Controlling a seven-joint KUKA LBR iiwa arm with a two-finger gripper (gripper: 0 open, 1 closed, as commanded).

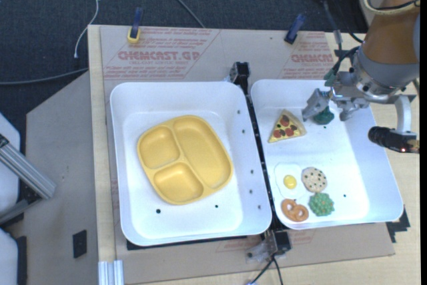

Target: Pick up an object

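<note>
The arm (390,23) comes in from the far right and bends down. Its gripper (331,107) hangs low, with its two fingers (313,105) spread apart.

The arm (390,23) is a chunky rounded thing, orange-tan up top with a grey collar under it. The wrist is silver metal with black cables looping around. Two pale grey fingers (313,105), and a black module at its 4 o'clock.

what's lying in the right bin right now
In the right bin: a pizza slice, fried egg, cookie, pretzel, green broccoli. A dark green thing sits at the gripper, partly covered, so unidentifiable.
</note>
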